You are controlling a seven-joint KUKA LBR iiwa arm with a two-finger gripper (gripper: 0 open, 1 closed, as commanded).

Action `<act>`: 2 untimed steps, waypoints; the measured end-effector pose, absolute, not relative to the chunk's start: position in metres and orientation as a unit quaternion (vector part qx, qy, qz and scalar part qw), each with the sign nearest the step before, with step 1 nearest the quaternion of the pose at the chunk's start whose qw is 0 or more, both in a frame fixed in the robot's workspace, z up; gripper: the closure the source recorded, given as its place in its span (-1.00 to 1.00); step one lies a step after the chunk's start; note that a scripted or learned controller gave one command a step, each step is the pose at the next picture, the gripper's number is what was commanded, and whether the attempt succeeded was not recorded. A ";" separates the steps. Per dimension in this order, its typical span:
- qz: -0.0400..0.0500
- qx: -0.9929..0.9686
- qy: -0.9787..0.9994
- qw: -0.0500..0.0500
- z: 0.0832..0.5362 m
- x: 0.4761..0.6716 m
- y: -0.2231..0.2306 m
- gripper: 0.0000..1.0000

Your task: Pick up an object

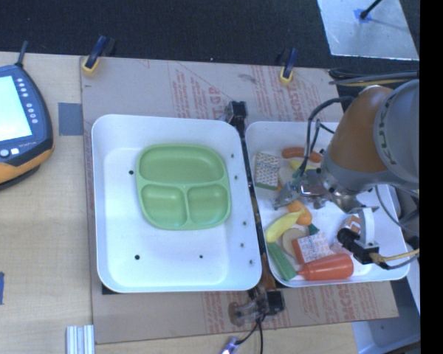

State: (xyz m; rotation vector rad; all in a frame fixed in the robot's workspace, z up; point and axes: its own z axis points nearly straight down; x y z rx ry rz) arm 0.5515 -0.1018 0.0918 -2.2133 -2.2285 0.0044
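Grey arm at right of frame, end effector [294,192] low in right bin [395,271] among toy foods [310,253], grip state unclear, green divided plate [183,185] in left bin [114,198].

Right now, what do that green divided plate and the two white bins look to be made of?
Green divided plate: likely moulded plastic, matte, with soft rounded compartment ridges. Left bin and right bin: seemingly smooth white plastic, faintly glossy, with rounded rims; coated metal can't be excluded.
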 end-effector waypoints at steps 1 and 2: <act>0.002 -0.704 -0.710 0.000 0.102 0.552 -0.103 1.00; 0.001 -0.706 -0.709 0.001 0.192 0.595 -0.049 1.00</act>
